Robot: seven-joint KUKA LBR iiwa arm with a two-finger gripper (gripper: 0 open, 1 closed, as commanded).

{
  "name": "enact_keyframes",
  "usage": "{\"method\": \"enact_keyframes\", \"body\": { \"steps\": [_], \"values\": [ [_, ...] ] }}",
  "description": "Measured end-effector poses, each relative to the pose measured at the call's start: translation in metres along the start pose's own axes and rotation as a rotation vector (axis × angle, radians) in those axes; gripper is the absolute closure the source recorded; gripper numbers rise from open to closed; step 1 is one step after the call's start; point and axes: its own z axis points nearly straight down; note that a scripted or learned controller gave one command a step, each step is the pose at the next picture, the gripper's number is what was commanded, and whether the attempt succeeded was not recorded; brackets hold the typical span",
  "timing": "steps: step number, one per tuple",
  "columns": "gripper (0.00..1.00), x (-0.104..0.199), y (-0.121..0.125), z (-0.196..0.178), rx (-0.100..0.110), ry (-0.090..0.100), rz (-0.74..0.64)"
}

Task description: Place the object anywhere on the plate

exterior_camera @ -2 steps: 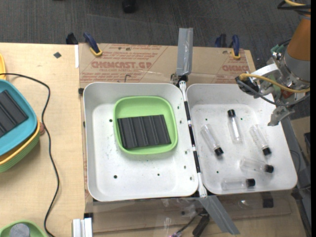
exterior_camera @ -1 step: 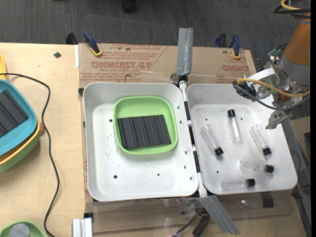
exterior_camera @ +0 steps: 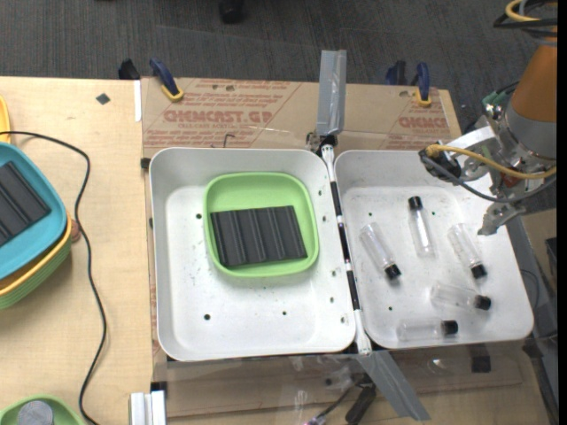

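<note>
Although the arm (exterior_camera: 532, 104) is positioned over the right edge of the right bin (exterior_camera: 390, 321), no object is seen to have been moved toward the plate, and the task is judged to be at its start. The green plate (exterior_camera: 217, 197) is located in the left bin (exterior_camera: 177, 308), toward its upper middle, and a dark ribbed insert (exterior_camera: 259, 235) is carried on it. No vial is seen on the plate.

The objects to be placed, clear vials with black caps, are scattered in the right bin. One vial (exterior_camera: 418, 224) is laid near the upper middle, one vial (exterior_camera: 379, 251) toward the left of centre, one vial (exterior_camera: 468, 253) to the right, and two further vials (exterior_camera: 461, 297) (exterior_camera: 425, 329) are laid near the lower edge. All are lying on their sides and well apart from the plate.

The pincer (exterior_camera: 500, 212) is held above the right rim of the right bin, near the rightmost vial but not touching it. Whether it is wide or narrow cannot be told. Nothing is seen held in it.

The following steps are judged to remain: one vial is to be approached and grasped, lifted clear of the divider between the bins, carried to the left bin and released on the plate. The surface (exterior_camera: 71, 343) at the left is not involved.
</note>
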Motion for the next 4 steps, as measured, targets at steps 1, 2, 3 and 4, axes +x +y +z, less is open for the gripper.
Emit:
{"method": "enact_keyframes", "body": {
  "steps": [1, 2, 3, 4],
  "values": [
    [0.0, -0.023, 0.009, -0.026, -0.001, 0.001, -0.001],
    [0.0, -0.03, -0.011, -0.008, 0.0, -0.001, -0.002],
    [0.0, -0.033, -0.007, 0.0, 0.0, 0.0, 0.0],
    [0.0, -0.044, 0.026, 0.003, 0.0, 0.0, -0.003]
  ]
}}
